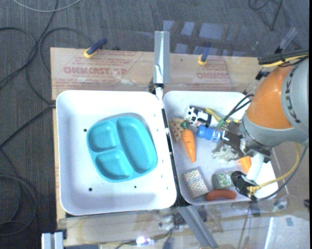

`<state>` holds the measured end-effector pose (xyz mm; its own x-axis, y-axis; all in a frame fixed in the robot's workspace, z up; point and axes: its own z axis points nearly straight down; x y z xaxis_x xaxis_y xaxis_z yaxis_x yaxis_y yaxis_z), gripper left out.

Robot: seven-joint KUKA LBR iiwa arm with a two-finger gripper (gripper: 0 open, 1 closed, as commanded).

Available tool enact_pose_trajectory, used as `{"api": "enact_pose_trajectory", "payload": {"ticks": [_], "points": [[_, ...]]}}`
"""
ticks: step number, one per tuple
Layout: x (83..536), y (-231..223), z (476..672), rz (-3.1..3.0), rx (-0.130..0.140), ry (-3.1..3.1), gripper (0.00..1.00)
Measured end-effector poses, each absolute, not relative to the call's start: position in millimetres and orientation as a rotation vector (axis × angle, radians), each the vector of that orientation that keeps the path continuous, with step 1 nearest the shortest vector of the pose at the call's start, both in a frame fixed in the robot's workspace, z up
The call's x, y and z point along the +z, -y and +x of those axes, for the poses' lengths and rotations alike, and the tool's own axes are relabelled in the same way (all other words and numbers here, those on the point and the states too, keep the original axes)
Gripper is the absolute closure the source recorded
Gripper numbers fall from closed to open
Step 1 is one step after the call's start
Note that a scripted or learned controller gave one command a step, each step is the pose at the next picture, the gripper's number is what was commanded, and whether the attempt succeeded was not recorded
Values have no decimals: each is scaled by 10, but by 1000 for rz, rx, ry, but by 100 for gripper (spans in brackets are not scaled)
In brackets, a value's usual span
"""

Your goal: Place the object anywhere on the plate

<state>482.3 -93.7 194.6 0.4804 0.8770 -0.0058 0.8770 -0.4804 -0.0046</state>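
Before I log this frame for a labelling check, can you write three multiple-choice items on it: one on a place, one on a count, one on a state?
1. Where does the turquoise plastic divided plate lie?
A. In the left shallow white bin
B. In the right shallow white bin
C. On the carpet

2. How many compartments does the plate have?
A. Two
B. Three
C. Five

3. How does the orange plastic toy carrot lie?
A. Standing upright on the plate
B. Hanging over the bin rim
C. Flat on the floor of the right shallow white bin

Answers:
1. A, the plate sits mid-floor of the left bin.
2. B, two small sections lie beside one long one.
3. C, the carrot lies lengthwise near that bin's left wall, beside the small blue plastic bottle.
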Motion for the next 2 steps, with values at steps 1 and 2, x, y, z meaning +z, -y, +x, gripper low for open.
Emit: {"api": "enact_pose_trajectory", "payload": {"ticks": [1,2], "points": [[3093,490,5084,-2575,6,1804,100],[2952,981,4836,-2569,8,1811,100]]}}
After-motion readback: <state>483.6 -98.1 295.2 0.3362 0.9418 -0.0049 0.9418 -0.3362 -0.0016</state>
